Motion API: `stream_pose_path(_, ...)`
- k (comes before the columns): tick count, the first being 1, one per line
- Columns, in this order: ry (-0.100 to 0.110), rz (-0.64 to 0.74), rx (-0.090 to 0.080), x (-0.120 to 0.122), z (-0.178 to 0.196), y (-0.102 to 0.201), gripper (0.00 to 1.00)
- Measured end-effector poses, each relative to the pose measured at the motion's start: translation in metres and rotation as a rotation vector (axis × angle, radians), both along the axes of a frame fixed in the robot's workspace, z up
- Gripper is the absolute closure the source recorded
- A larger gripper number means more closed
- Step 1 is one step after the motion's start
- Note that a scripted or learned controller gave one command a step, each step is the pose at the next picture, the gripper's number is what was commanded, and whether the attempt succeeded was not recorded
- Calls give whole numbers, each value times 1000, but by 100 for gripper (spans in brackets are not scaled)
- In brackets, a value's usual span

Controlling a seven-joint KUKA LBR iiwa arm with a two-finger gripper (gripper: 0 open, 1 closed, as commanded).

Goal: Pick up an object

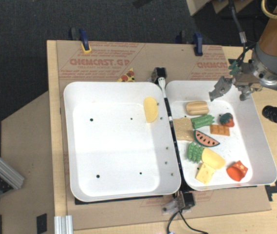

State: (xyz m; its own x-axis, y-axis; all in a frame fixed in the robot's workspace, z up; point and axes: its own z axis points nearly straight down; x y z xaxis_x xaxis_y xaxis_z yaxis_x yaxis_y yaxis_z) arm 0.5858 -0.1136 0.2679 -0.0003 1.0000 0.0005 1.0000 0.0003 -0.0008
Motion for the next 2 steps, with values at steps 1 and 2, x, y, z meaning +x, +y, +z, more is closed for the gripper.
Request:
stream_pose_path(1, -4, 8, 1, 55, -25, 65, 0)
stream_pose_path(2, 0, 9, 2, 80, -72, 155, 0)
